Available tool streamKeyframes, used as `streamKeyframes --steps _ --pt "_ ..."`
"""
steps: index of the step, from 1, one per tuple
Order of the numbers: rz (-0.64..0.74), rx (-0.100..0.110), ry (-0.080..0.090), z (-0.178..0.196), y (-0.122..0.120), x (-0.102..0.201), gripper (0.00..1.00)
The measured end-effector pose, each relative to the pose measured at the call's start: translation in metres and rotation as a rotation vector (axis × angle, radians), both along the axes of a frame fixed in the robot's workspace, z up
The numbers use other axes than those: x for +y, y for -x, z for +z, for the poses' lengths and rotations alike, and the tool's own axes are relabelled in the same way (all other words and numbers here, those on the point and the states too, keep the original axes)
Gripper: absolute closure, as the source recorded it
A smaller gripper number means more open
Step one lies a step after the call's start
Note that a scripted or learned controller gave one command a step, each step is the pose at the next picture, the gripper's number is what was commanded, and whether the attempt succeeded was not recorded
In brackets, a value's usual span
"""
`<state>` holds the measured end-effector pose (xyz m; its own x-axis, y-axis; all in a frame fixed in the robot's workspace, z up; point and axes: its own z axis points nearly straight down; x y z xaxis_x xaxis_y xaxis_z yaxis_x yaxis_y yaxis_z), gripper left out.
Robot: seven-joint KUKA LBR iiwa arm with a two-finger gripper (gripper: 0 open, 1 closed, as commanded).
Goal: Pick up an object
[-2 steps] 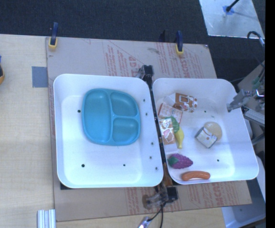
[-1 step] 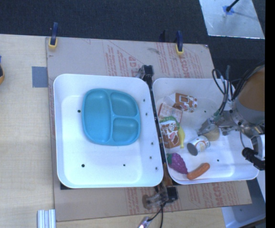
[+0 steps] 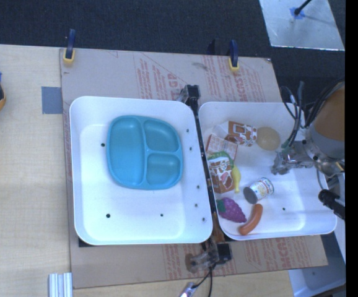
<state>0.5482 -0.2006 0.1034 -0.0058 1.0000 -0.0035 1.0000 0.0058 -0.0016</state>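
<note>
At the right bin's [image 3: 303, 224] three o'clock edge, the gripper [image 3: 282, 164], finger state untellable, is being hovered beside the tin can [image 3: 259, 189], risking it being nudged away.

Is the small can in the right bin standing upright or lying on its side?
Lying on its side. The can shows its dark round end toward the lower left and its labelled side along the bin floor.

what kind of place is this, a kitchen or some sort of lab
Most likely a robotics lab bench, not a kitchen. Two white bins sit on cardboard clamped to the bench, the right one holds toy food such as a sausage and grapes, and a robot arm reaches in.
</note>
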Motion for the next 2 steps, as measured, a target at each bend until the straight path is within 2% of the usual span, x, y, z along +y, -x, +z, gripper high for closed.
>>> streamKeyframes --steps 1,2 --pt "0.0 0.0 0.0 0.0 0.0 0.0 0.0" --pt "-0.001 0.002 -0.003 -0.011 -0.089 0.028 0.0"
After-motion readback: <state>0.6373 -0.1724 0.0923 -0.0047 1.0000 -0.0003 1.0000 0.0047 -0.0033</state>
